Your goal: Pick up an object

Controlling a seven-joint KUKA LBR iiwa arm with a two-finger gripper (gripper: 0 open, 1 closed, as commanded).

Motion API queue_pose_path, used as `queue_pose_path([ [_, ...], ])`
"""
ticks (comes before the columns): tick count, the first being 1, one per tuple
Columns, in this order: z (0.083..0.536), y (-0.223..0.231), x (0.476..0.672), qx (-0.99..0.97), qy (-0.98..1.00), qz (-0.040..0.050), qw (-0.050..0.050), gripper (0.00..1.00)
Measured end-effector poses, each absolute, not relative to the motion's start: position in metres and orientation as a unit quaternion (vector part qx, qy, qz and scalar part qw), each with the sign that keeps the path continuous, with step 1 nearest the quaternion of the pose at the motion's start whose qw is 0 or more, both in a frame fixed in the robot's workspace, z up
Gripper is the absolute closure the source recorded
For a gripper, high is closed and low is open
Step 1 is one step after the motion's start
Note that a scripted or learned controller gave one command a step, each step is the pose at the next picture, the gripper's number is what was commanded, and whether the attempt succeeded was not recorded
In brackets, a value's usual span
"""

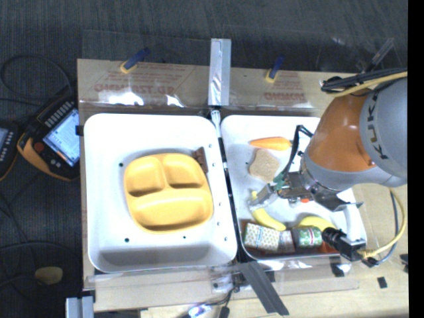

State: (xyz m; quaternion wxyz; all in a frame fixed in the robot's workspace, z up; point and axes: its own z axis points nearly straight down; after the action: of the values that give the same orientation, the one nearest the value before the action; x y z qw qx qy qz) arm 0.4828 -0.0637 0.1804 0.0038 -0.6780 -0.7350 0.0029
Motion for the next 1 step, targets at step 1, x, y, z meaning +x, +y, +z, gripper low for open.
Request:
queue_pose_path([
  [1, 0.1807, -0.0626, 0.494, -0.579, -0.816, 0.0027, 0.004, 0.0],
])
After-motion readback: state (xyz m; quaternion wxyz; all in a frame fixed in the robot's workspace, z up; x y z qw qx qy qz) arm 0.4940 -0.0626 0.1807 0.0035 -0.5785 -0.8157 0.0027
